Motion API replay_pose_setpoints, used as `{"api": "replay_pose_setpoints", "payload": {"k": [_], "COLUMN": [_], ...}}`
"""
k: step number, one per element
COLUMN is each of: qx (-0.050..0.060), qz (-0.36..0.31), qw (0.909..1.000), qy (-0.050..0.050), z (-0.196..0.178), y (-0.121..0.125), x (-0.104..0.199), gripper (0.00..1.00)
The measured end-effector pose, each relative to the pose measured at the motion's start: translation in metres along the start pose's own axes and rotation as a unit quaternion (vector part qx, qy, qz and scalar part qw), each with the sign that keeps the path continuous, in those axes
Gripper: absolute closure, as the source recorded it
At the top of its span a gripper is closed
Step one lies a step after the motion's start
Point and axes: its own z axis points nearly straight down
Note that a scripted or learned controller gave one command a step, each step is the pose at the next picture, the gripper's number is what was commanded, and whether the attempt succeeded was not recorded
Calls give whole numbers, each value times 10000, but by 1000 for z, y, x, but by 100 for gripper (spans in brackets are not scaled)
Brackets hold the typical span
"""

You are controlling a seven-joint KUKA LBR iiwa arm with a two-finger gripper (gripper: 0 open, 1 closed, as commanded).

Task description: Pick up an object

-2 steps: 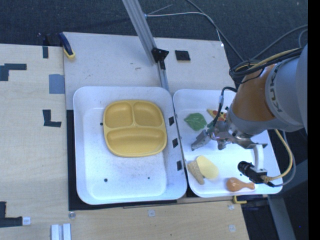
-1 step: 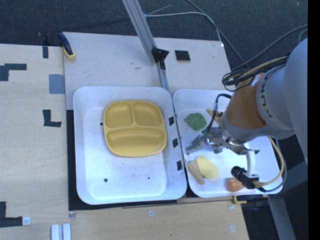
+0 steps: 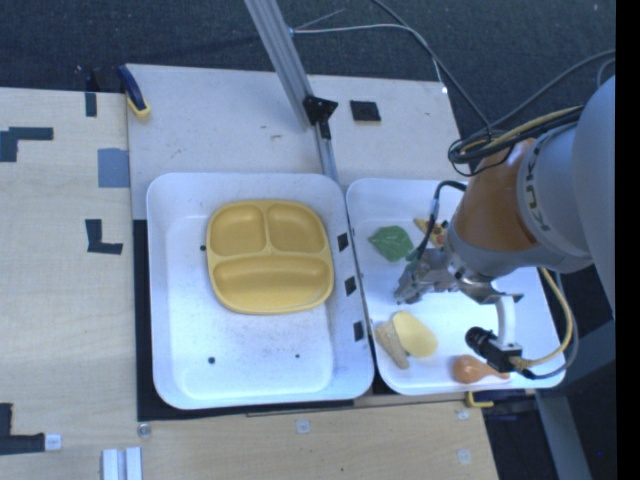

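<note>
My gripper [image 3: 412,286] hangs low inside the right bin [image 3: 365,200], near its middle, its dark metal tip pointing toward the divide between the two bins. How wide it stands I cannot tell from this slant, and I see nothing caught in it. It sits between the pieces rather than on any of them, as far as I can judge.

Nearest the front edge of that bin lie three things: an orange piece [image 3: 468,369] at the corner under my arm, one pale yellow lump [image 3: 415,334] just below my tool, and one tan wedge [image 3: 391,346] touching the lump's left side. Farther back, just above my tool, lies one green leaf [image 3: 391,241]. Beside it, close against my wrist, shows one small yellow and red scrap [image 3: 432,229], too hidden to name.

The left bin [image 3: 160,268] holds one yellow plate [image 3: 269,256] with three compartments, toward its far half and well apart from my tool.

Beyond both bins, one grey rail [image 3: 276,38] slants across the bench, and one blue and yellow clip [image 3: 134,92] sits at the far left corner
</note>
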Motion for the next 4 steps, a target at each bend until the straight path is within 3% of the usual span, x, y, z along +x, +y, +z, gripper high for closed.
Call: {"api": "replay_pose_setpoints", "payload": {"k": [2,3,4], "qx": [16,35,49], "qz": [7,4,-16], "qw": [10000,10000,10000], "qy": [-1,7,10], "z": [-101,-105,-98], "y": [-6,-6,-15], "x": [-12,-11,43], "gripper": [100,100,100]}}
